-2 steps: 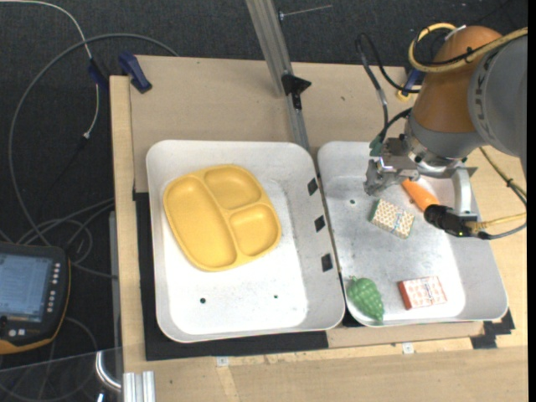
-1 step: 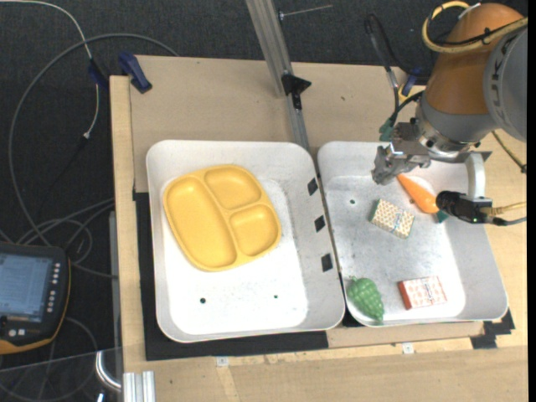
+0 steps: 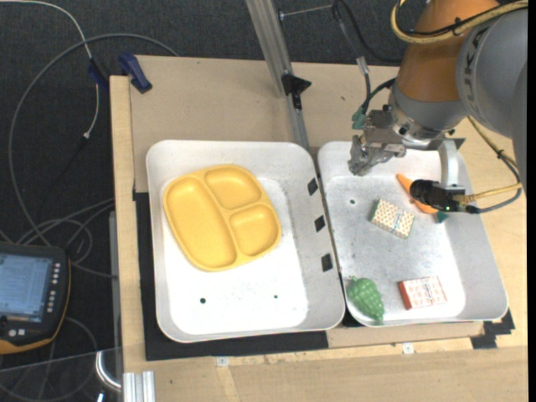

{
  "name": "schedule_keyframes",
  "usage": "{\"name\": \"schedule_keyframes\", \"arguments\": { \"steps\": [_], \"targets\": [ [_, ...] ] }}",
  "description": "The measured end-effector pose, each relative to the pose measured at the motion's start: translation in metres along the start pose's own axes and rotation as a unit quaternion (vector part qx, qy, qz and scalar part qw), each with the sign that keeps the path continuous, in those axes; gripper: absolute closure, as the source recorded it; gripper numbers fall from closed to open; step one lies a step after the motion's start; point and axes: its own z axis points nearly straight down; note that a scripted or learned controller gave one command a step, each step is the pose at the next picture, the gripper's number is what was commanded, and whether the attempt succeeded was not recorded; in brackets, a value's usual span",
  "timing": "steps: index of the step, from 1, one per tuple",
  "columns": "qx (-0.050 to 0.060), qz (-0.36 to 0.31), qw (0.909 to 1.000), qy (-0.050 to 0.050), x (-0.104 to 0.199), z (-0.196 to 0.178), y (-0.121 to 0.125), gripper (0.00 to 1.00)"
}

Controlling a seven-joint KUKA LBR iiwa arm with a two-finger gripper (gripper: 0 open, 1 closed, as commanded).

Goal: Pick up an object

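Pale wood of the bench [image 3: 209, 90] shows around two white bins, and outside it lie dark floor and cables. The pincer [image 3: 367, 164] hangs on the grey arm [image 3: 494, 65] over the far left corner of the right bin [image 3: 368, 254]. I cannot tell from this view if the pincer is open or closed, and no thing is seen in its grip.

The things to pick all lie in the right bin:
- The checked box [image 3: 392, 218] lies near the pincer, a little to its right and closer to the camera, flat on the bin floor.
- The orange thing [image 3: 405, 180] is just to the right of the pincer and is partly hidden.
- The green lump [image 3: 365, 298] is well apart from the pincer, straight toward the camera, at the near rim.
- The red box [image 3: 422, 291] lies beside the lump, further to the right.

To the left of the pincer, in the left bin [image 3: 243, 300], lies a yellow tray [image 3: 222, 216] with three compartments.
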Motion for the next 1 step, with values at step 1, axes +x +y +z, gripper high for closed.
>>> {"name": "schedule_keyframes", "arguments": {
  "steps": [1],
  "targets": [
    [0.001,0.0,1.0,0.0,0.0527,0.007,0.0114,1.0]
  ]
}}
